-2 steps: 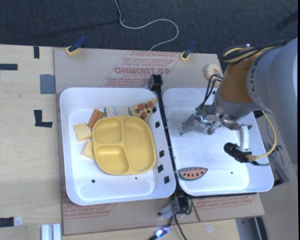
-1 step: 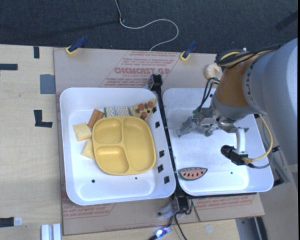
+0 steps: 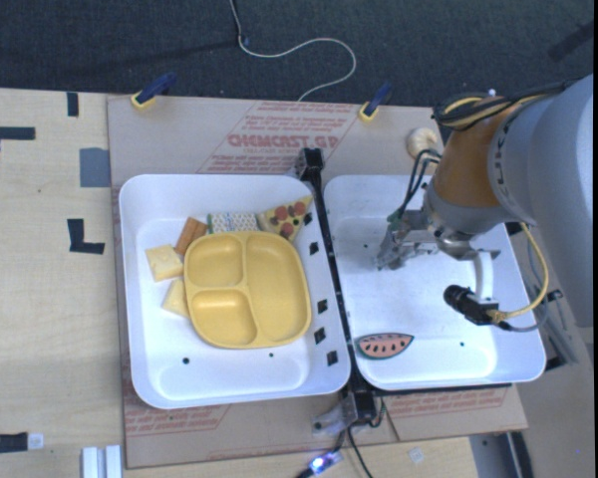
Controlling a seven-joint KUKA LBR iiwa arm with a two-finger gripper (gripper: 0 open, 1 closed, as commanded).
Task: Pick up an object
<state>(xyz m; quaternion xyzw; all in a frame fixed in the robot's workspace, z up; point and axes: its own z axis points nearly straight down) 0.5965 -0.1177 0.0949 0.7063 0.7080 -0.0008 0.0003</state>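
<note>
A toy watermelon slice (image 3: 383,346) lies near the front edge of the right bin (image 3: 498,361). My gripper (image 3: 391,252) hangs over the middle of that bin, well behind the slice and apart from it. Nothing shows between its fingers. In the left bin (image 3: 140,347) a yellow divided plate (image 3: 247,288) lies in the middle. Small toy food pieces sit around its far and left rim: a pizza slice (image 3: 288,215), a brown cracker (image 3: 189,234) and pale yellow squares (image 3: 163,263).
A black divider (image 3: 324,267) runs between the two bins. The grey arm with its orange band (image 3: 473,167) covers the right bin's far right corner. A cable (image 3: 299,53) lies on the dark floor behind the cardboard base.
</note>
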